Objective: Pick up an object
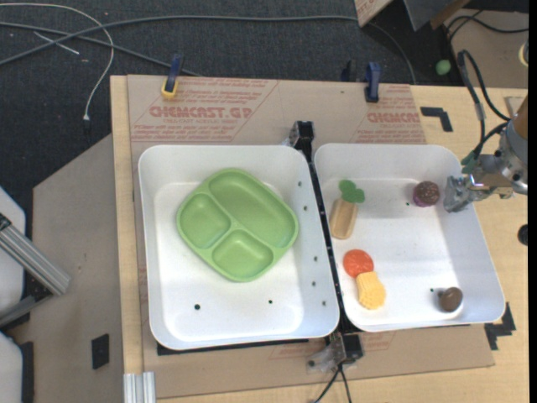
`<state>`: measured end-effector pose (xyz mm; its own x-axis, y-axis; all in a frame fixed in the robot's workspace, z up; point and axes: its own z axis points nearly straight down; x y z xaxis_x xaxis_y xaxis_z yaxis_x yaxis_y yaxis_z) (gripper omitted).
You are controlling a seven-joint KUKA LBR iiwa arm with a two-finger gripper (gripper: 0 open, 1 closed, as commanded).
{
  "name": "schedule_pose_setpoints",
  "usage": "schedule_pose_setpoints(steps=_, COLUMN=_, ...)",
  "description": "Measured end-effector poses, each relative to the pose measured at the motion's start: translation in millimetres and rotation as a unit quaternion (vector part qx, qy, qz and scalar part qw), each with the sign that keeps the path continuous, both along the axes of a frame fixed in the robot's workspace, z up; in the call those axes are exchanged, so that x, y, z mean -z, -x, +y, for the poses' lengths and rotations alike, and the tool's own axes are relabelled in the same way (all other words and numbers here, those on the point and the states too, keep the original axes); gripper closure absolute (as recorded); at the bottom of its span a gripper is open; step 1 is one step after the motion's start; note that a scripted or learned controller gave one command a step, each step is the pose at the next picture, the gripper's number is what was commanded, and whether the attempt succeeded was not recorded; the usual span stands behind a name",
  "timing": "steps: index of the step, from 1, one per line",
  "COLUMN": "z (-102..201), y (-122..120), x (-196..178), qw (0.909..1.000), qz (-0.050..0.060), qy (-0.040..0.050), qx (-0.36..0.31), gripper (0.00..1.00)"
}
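Cardboard [210,107], flat and printed with red lettering, covers the bench under both bins and runs well to the left of the gripper [463,190]. Two shallow white plastic bins sit on it side by side, glossy, with rounded corners. The left bin [168,309], far from the gripper, carries a green divided plate [237,223], smooth, rounded, moulded into three compartments. The right bin [478,259] lies directly under the gripper, which hangs over its upper right rim on a grey metal wrist; whether its fingers are spread or closed cannot be told from this angle.

Small food-shaped pieces are scattered in the right bin. A tan, loaf-like block [342,217] with a green leafy piece [351,193] touching its top lies well left of the gripper. Below that, a round red-orange piece [358,262] touches a yellow ridged one [371,291]. A dark purple bumpy ball [426,193] sits just left of the gripper, apart from it. A brown rounded lump [450,299] rests below the gripper near the lower right corner.
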<state>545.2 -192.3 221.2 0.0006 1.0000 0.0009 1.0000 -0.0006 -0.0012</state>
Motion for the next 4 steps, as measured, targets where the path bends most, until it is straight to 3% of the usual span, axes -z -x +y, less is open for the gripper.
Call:
schedule_pose_setpoints(steps=2, z=6, y=4, x=105, qw=1.0, qz=0.003, qy=-0.0015, qx=0.0, gripper=0.0)
schedule_pose_setpoints(steps=3, z=4, y=2, x=90, qw=1.0, qz=-0.001, qy=0.0001, qx=0.0, gripper=1.0)
schedule_pose_setpoints(steps=4, z=-7, y=1, x=33, qw=1.0, qz=-0.004, qy=0.0019, qx=0.0, gripper=1.0)
